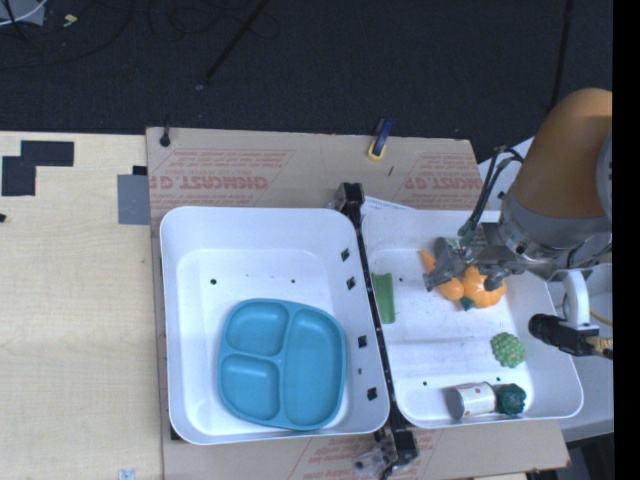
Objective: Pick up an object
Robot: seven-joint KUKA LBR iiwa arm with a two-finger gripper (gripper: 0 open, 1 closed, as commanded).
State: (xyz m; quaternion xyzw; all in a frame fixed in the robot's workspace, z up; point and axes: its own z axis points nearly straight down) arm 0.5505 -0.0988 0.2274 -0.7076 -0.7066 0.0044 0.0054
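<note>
Orange toy pieces [478,290] lie in the upper part of the right bin [540,408], directly under the end effector [452,268], which hangs low over them from the right on the grey arm with its orange band [570,158]. Whether its fingers are spread or closed around the orange cluster cannot be told, because the grey metal parts overlap the toys and hide any gap. Nearer the camera in the same bin, a green bumpy ball [507,349] sits by the right wall, apart from the orange pieces. Along the near wall lies a white-and-grey cylinder [470,400] on its side, with a dark teal lump [512,399] touching its right end. A flat green strip [383,297] rests lengthwise just beside the divider between the two bins. The left bin [200,238] holds a light blue divided plate [282,364], tilted slightly, in its near half. Both bins stand on a sheet of cardboard [300,173] laid over the pale wooden bench [70,318].
</note>
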